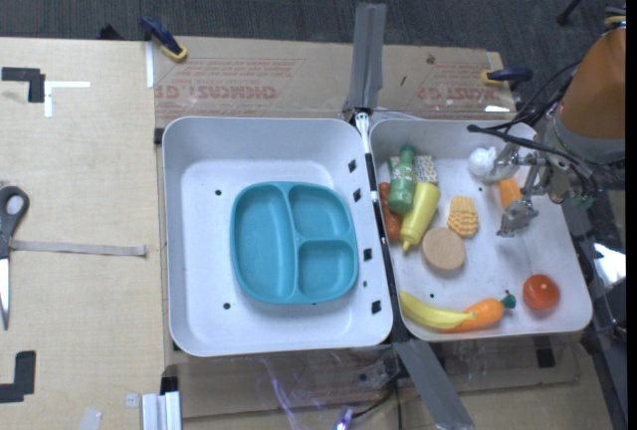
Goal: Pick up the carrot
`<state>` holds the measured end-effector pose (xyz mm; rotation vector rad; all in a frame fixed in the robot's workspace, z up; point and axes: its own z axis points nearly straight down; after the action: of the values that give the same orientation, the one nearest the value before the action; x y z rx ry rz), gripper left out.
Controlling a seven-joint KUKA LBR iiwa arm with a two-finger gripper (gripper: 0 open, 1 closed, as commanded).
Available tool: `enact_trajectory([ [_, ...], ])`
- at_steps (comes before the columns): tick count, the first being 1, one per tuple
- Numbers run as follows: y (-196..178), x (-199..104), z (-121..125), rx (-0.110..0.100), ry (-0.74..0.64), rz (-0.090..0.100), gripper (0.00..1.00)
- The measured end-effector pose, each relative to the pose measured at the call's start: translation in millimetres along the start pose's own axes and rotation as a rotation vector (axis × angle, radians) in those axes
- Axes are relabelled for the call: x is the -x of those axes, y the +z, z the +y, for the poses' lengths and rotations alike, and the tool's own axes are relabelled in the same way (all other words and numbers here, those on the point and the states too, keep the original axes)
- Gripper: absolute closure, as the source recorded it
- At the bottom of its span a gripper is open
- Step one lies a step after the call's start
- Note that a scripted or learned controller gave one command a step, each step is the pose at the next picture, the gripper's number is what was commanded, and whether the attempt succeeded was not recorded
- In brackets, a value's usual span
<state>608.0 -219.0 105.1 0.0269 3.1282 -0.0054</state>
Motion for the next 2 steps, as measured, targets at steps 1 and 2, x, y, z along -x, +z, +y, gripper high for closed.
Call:
enact_trajectory([
  [1,-11.2,2.1,0.1,-0.002,-0.002,-0.007,1.00],
  [2,10.8,-29.7,23.3,0.007,-0.639,0.006,1.00],
])
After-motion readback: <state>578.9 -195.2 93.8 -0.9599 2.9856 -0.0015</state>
